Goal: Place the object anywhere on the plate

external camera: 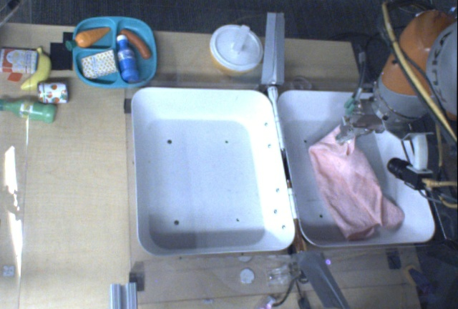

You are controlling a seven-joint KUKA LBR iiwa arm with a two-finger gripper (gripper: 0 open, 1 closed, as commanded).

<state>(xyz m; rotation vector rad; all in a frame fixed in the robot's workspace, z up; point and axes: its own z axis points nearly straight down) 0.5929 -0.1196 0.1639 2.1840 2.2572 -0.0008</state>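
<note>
A crumpled pink cloth [354, 186] lies in the right bin [304, 121], spread from its middle toward the front right corner. My gripper [353, 129] hangs at the cloth's upper tip, near the bin's far right side, touching or just above the fabric. The blue divided plate [149, 51] sits on the bench at the far left, beyond the left bin. It holds a toy carrot [94, 36], a hot dog [138, 45], a blue bottle [127, 61] and a patterned square item [97, 64].
The left bin [204, 168] stands between the cloth and the plate. A white lidded cup [236, 48] sits behind the bins. A banana [40, 69], a small can [53, 92] and a green bottle [28, 110] lie left of the plate.
</note>
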